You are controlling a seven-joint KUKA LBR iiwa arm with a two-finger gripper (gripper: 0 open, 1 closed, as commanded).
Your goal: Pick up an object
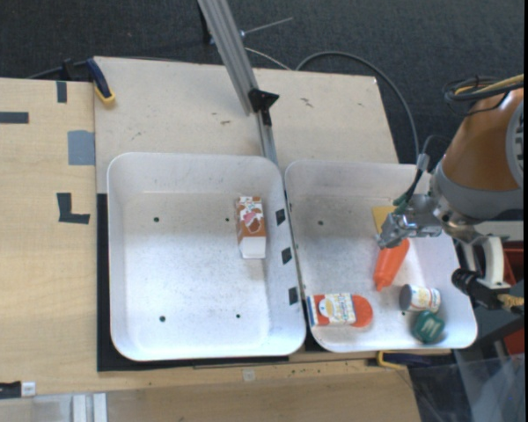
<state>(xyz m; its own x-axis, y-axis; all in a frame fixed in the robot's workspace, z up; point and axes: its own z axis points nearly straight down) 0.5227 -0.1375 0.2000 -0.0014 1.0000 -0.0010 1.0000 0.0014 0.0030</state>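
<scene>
- Gripper first: I see it low in the right bin, near that bin's right edge, metal fingertips just above the top end of the orange carrot-shaped toy; I cannot tell whether the jaws are apart or together.
- The carrot is smooth, tapered plastic, lying lengthwise toward the bin's front edge.
- Something flat and yellow peeks out beside the gripper.
- Near the front right corner I see a small pale bottle on its side and a rounded green object.
- At the front left corner lies a glossy red-and-white packet.
- In the left bin, near its right edge, lies a small brown-and-white carton.
</scene>
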